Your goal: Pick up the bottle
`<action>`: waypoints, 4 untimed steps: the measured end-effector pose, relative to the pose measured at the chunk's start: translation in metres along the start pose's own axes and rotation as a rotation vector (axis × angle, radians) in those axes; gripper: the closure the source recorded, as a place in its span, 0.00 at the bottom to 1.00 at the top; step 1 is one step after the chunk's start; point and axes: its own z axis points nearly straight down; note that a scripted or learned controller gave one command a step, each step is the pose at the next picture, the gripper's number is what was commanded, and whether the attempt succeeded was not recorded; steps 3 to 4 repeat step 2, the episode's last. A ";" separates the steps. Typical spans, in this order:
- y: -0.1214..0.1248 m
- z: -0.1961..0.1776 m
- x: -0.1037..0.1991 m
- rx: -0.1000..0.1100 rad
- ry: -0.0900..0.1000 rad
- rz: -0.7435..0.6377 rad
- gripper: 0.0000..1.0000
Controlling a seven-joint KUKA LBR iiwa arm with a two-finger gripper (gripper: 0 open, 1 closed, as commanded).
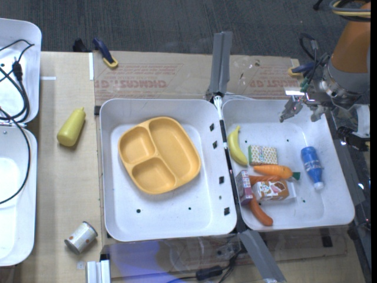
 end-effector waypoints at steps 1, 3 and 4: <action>-0.036 0.102 -0.018 -0.003 0.000 0.091 0.00; -0.091 0.097 -0.045 -0.001 0.008 -0.001 0.00; -0.091 0.097 -0.045 -0.001 0.008 -0.001 0.00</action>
